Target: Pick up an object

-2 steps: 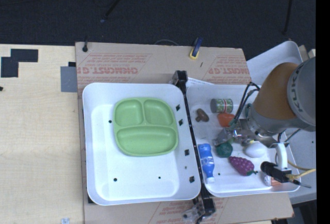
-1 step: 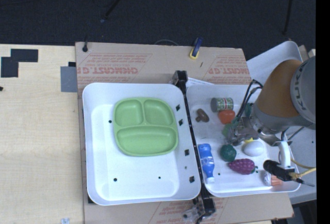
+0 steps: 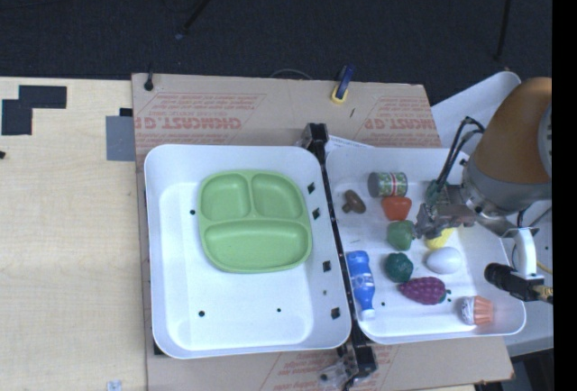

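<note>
While poised low in the right bin [image 3: 505, 326], the gripper [image 3: 431, 222] hangs beside a yellow object [image 3: 440, 240]. That object lies just below-right of it; jaw opening cannot be told.

Two white bins: my left bin [image 3: 171, 290] and my right bin [image 3: 505, 326].

In the left bin, I count one green divided tray [image 3: 254, 222].

In the right bin, I count ten small items:
- one can [image 3: 388, 184]
- one brown piece [image 3: 353, 201]
- one red-orange piece [image 3: 397, 206]
- two green pieces, lighter [image 3: 399, 235] and darker [image 3: 398, 267]
- one yellow piece [image 3: 440, 240]
- one white egg [image 3: 443, 260]
- one blue bottle [image 3: 361, 281]
- one purple grape bunch [image 3: 424, 291]
- one orange-and-white piece [image 3: 475, 310]
</note>
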Tool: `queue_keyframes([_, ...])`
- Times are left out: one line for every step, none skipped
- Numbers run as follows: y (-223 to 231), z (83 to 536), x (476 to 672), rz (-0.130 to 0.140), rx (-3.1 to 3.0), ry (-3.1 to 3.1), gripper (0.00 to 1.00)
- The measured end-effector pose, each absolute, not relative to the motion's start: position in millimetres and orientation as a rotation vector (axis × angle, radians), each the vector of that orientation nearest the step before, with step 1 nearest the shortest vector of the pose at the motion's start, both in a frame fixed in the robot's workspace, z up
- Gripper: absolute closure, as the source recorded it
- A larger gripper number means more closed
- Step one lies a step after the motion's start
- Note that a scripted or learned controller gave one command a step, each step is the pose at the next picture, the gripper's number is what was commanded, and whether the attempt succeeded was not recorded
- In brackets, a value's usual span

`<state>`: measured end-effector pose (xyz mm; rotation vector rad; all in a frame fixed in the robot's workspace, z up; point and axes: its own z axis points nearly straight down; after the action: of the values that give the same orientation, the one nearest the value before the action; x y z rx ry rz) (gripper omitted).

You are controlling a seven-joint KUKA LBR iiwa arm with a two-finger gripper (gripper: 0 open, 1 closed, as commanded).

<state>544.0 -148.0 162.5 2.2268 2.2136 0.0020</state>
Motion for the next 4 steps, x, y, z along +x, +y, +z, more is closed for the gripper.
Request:
queue_keyframes([-147,226,547.4,0.004,2.219,2.219,1.00])
queue_keyframes([-148,227,547.3,0.000,2.222,2.223,1.00])
queue_keyframes([-94,235,538.2,0.000,2.220,2.229,1.00])
queue_keyframes([-37,231,529.4,-0.003,2.221,2.229,1.00])
